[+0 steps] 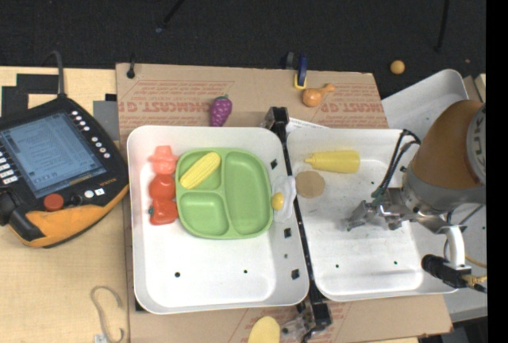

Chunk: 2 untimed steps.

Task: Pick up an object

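So the arm point(448, 163) comes in from the right edge of the frame, and its gripper point(367, 217) sits low over the middle of the right bin point(365, 270). Honestly can't tell whether it's spread or closed from this angle, it's just a dark metal clump there. Nothing visible in it.

The closest pickable thing is a yellow mustard bottle point(333, 162) lying on its side in the upper part of the right bin. Its long axis runs pretty much left to right across the frame, narrow tip pointing left toward the divider between the bins. It's above and a bit left of the gripper, not touching it. Just below its left end there's a tan round disc point(310, 185) flat on the bin floor.

The left bin point(206, 270) has a green divided tray point(226, 194) with a yellow corn cob point(198, 169) in its upper-left compartment, tilted diagonally. A red and pink toy point(162, 186) stands just beside the tray's left edge.

Outside the bins on the cardboard: a purple grape bunch point(221, 109) and an orange pear-shaped thing point(315, 95) at the top, and a yellow lemon point(264, 329) at the bottom edge. A tablet-like pendant point(55, 167) sits at the left of the frame.
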Each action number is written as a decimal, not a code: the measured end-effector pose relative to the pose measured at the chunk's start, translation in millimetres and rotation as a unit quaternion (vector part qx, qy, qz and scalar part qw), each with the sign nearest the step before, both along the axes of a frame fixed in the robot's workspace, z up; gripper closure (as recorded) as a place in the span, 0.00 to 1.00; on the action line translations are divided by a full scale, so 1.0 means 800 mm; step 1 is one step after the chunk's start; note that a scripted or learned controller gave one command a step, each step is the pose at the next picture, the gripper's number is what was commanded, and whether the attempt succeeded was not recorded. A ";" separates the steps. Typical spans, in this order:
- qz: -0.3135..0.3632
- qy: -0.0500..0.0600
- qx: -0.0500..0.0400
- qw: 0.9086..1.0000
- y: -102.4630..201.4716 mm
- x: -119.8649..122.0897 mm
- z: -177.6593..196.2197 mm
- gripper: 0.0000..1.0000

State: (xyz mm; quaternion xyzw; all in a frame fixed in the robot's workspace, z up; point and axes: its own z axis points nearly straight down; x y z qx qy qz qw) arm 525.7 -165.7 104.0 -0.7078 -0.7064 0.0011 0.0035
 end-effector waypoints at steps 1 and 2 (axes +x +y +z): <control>0.001 -0.001 -0.001 1.000 0.002 0.000 -0.022 0.00; -0.002 -0.003 -0.001 1.000 0.000 0.000 -0.007 1.00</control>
